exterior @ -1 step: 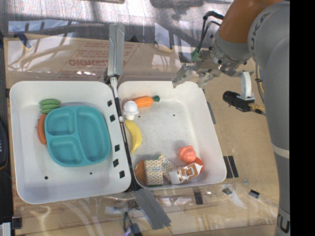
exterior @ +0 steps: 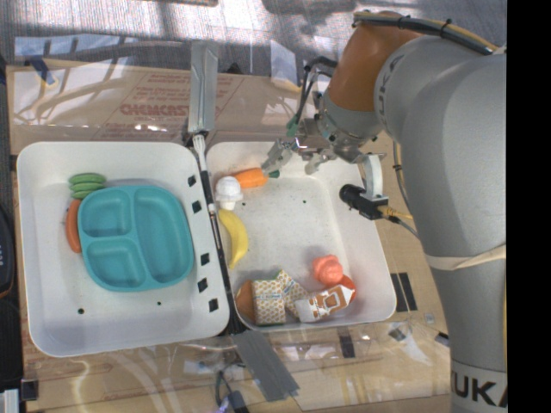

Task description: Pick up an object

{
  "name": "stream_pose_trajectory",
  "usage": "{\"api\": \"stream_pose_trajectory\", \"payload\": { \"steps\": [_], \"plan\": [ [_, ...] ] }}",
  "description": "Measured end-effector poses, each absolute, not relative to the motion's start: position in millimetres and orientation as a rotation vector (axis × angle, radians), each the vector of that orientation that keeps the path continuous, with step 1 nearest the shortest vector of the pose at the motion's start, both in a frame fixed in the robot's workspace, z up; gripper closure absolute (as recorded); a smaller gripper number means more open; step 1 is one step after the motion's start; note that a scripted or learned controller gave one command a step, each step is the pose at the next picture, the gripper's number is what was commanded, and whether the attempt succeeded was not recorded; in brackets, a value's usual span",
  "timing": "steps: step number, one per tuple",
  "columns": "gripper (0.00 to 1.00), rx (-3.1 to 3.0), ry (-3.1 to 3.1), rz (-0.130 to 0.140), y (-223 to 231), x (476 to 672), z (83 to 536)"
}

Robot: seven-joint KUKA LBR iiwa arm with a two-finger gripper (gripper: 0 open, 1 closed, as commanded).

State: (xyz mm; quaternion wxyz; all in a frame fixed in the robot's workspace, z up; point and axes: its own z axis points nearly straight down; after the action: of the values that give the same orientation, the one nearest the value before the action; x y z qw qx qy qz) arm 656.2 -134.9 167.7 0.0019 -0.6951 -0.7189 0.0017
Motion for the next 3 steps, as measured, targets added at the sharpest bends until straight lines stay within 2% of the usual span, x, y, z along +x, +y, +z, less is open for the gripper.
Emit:
{"api": "stream_pose_trajectory", "payload": {
  "steps": [1,2,3],
  "plan": [
    [0.00,-2.175,-2.268,0.001,-100.5,657.4,110.7],
    [1.00,-2.170,-2.271,0.002,-99.5,657.7,120.5],
    [0.00,-2.170,-2.271,0.002,-99.6,657.7,120.4]
  ]
}}
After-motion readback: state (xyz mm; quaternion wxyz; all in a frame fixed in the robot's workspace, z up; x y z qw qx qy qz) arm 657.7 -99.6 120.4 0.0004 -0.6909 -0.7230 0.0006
